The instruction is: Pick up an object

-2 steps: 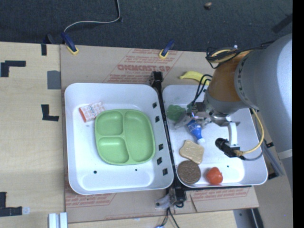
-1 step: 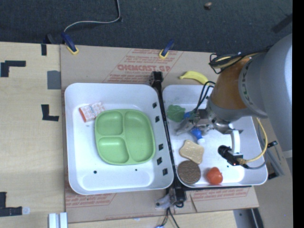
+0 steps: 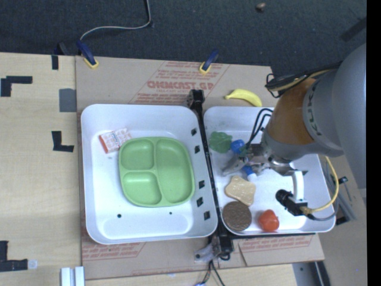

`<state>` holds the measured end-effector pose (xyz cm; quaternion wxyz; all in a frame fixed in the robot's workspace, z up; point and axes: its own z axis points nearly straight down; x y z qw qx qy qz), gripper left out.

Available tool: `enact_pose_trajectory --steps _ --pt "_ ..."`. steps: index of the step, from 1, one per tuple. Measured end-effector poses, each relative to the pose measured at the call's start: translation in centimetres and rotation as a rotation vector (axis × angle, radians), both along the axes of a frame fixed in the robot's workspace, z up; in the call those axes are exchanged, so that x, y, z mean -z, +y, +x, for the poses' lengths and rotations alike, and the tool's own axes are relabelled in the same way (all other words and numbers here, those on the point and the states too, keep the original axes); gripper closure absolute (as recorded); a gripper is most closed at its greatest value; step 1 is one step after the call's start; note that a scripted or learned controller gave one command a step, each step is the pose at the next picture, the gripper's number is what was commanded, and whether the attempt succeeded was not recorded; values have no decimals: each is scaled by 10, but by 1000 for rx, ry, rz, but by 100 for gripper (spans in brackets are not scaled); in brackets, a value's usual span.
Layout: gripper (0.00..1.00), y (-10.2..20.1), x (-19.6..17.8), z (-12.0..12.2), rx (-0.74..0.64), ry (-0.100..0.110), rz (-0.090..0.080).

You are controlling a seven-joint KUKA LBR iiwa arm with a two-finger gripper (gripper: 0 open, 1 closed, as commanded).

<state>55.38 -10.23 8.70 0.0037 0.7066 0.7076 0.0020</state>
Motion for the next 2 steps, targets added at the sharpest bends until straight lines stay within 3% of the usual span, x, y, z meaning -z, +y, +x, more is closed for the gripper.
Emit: enact_pose_trajectory --steps 1,2 --pt "0 2 0 -16 0 -1 -1" --pt "0 2 1 51 0 2 1"
